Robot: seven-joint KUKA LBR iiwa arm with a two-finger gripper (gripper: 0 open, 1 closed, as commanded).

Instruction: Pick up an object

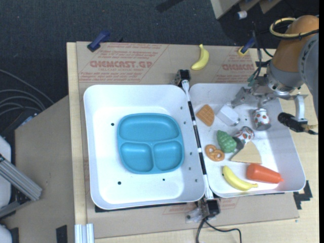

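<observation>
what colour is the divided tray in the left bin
Light blue, plain with no pattern. The divided tray shows clearly in the camera view, sitting in the left bin.

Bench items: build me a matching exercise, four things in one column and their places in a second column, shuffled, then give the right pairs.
Things:
1. blue divided tray
2. orange carrot
3. pretzel
4. banana on the board

Places:
A. outside both bins, on the cardboard behind them
B. right bin, beside the divider between the bins
C. middle of the left bin
D. right bin, near its front right corner

Pairs: 1-C, 2-D, 3-B, 4-A
</observation>
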